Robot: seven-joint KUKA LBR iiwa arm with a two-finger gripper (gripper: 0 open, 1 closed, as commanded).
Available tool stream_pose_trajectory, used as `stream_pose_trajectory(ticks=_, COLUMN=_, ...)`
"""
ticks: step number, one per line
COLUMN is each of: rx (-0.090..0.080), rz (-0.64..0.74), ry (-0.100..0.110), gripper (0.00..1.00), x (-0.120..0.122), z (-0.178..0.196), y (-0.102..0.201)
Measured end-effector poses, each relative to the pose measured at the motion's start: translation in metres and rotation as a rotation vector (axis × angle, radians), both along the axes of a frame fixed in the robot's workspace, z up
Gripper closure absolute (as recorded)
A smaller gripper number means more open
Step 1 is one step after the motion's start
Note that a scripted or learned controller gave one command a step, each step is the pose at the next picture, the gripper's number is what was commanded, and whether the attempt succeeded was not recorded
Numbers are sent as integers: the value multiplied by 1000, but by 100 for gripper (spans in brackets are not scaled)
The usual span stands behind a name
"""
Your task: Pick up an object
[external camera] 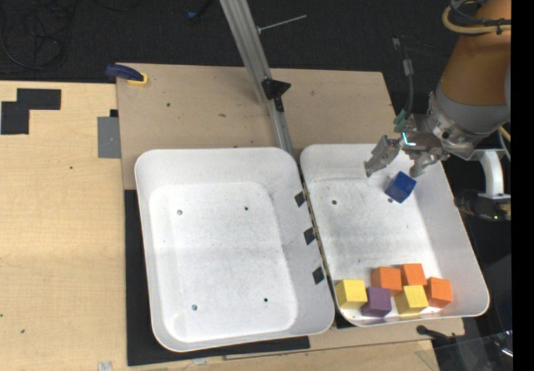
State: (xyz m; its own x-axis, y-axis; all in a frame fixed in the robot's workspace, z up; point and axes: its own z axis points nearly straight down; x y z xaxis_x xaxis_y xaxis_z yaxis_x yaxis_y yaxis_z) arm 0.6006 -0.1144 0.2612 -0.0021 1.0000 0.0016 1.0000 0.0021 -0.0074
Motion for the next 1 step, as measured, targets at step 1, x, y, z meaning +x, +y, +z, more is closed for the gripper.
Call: stream_pose_trajectory(ticks=1, rx=-1, rz=-2, ry=-4, gripper=0, x=1, z=2, y=-1)
